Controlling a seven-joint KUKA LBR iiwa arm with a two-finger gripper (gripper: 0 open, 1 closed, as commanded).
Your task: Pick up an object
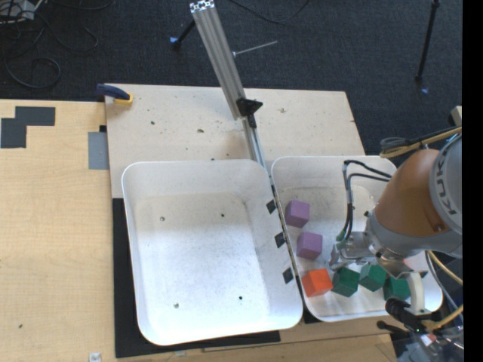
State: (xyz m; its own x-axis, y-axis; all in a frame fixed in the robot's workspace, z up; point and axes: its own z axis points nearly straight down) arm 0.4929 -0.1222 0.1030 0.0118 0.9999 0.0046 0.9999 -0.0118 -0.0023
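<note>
The right bin (324, 173) holds two purple cubes (297, 212) (309, 244), an orange cube (318, 282) and three green blocks (346, 283) (373, 278) (398, 287). My gripper (349, 258) reaches down from the right into the bin's near part. Its tip is just above the green blocks, between the lower purple cube and the middle green block. The arm's orange band and wrist hide the bin's right side.
The left bin (139, 194) lies beside the right one, with black clips (280, 240) along the shared wall. A slanted aluminium post (224, 61) rises behind the bins. A blue and yellow clamp (115, 93) sits at the board's far left corner.
</note>
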